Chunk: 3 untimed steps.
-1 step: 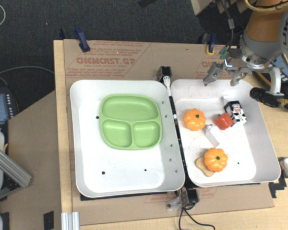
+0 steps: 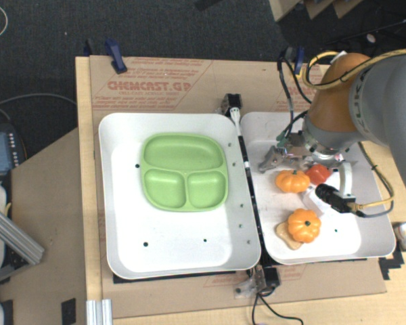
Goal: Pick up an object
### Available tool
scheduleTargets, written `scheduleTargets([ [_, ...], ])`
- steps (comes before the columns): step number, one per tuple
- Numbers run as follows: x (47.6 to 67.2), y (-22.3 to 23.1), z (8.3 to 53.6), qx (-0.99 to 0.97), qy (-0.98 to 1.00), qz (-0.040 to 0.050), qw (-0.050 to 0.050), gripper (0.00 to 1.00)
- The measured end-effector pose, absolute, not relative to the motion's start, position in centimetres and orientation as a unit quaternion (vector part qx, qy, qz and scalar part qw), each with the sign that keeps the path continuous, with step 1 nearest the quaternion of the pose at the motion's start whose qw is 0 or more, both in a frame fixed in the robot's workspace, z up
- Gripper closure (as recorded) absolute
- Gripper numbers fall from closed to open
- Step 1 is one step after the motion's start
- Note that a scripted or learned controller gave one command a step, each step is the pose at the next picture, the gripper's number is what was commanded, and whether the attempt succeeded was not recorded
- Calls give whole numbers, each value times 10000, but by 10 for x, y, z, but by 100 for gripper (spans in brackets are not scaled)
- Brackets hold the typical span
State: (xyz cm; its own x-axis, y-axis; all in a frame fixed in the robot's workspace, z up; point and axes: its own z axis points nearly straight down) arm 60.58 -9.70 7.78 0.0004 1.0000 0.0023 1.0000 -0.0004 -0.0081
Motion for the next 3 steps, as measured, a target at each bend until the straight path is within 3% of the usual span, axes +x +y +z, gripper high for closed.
scheduleTargets([
  [1, 529, -109, 84, -7086, -7056, 24, 39, 0],
  [2, 534, -108, 95, -7077, -7065, -4, -3, 100],
  [3, 571, 4, 191, -7022, -7120, -65, -29, 100],
])
